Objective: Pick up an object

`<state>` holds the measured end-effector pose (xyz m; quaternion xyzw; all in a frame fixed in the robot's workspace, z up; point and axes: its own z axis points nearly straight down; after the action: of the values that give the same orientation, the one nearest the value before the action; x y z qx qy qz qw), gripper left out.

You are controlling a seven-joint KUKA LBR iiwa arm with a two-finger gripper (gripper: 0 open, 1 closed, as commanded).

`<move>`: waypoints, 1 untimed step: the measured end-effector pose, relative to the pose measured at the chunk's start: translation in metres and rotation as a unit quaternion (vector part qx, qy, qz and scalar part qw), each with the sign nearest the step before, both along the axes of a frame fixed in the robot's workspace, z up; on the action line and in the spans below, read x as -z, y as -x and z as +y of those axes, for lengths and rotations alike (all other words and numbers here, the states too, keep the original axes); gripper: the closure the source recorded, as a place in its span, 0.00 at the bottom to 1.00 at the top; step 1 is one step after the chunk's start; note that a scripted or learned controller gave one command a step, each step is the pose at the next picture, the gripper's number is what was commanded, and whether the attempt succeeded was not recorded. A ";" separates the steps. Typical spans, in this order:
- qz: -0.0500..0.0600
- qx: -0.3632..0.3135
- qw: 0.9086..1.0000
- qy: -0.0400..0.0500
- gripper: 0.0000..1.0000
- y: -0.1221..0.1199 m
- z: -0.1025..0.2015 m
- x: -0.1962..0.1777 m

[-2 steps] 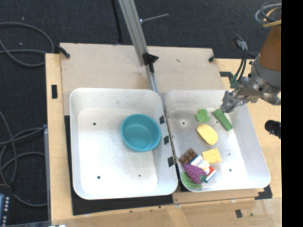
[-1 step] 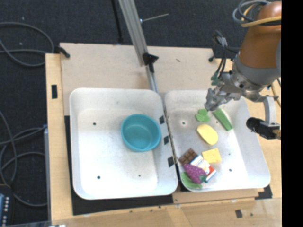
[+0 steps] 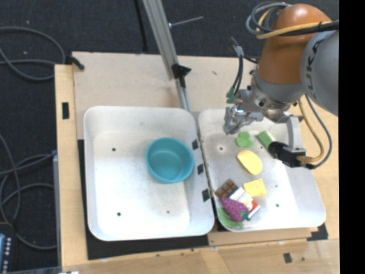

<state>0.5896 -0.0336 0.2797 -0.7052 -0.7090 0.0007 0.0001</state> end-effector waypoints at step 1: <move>-0.001 0.000 1.000 0.000 1.00 -0.007 0.052 0.001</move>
<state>0.5963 0.0182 0.2787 -0.7050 -0.7092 -0.0004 -0.0004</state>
